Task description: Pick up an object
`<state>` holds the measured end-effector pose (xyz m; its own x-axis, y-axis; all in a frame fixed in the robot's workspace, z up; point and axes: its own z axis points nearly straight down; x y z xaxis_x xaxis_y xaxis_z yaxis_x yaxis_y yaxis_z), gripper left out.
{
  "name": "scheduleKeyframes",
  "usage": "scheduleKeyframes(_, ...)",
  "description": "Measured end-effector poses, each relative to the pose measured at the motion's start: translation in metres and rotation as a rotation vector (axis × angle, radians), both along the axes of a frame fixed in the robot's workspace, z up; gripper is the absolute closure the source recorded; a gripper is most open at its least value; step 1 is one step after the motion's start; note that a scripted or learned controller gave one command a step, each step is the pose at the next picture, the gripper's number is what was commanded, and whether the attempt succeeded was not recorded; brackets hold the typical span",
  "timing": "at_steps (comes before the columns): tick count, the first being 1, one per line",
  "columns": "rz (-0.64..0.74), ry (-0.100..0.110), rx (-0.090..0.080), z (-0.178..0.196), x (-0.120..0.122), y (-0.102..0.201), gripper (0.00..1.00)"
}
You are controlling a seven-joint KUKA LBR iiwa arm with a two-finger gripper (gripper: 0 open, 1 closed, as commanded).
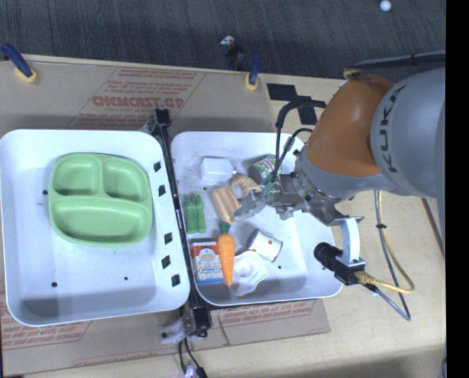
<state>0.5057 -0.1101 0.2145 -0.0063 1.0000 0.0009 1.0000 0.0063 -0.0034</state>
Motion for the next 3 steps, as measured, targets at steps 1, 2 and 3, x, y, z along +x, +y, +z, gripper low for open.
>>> scheduleKeyframes(1, 0.0, -0.028, -0.009, -0.101, -0.018, -0.023, 0.0)
scheduleKeyframes(2, 0.007, -0.008, -0.003, -0.095, -0.022, -0.021, 1.0)
scheduleKeyframes(3, 0.013, -0.009, -0.004, -0.085, -0.021, -0.021, 1.0)
